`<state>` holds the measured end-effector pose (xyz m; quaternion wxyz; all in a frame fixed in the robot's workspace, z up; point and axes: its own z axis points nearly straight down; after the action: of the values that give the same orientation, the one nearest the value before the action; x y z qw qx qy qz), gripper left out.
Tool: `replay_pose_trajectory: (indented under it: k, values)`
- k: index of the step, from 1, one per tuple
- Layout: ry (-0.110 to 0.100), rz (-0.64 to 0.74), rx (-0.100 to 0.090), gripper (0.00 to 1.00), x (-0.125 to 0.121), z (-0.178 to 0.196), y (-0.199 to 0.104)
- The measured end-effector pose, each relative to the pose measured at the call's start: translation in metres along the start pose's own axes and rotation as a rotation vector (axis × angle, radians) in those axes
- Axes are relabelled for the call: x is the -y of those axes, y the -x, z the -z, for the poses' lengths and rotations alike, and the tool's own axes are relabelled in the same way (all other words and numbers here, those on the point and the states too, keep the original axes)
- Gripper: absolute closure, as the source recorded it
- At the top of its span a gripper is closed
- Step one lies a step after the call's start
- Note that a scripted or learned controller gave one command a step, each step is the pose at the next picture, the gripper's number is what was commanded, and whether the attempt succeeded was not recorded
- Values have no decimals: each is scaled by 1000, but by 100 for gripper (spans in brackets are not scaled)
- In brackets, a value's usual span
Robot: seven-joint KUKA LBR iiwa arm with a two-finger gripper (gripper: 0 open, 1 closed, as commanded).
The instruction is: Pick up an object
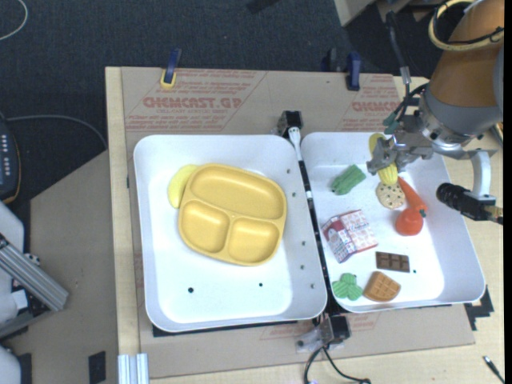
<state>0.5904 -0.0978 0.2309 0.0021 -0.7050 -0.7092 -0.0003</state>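
My gripper [385, 163] is low over the far part of the right bin [464, 254]. A yellow toy [389, 174] pokes out above and below the gripper's tip, right under it. Just beside it lie a round tan cookie [390, 196] and a green toy vegetable [348, 180]. An orange-red carrot [410, 211] lies to the right of the cookie. Nearer the front sit a red and white packet [350, 234], a brown chocolate bar [393, 262], a green broccoli piece [346, 286] and a waffle [382, 287].
The left bin [160, 278] holds a yellow divided plate [232, 214] with a yellow piece [180, 185] sticking out from under its left edge. A black ridge [308, 206] separates the two bins. A black part [464, 200] on the arm hangs over the right bin's right side.
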Motion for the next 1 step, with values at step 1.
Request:
replay_pose_trajectory:
  k: [1]
  values:
    - [-2,-1,0,100,37,-2,-48]
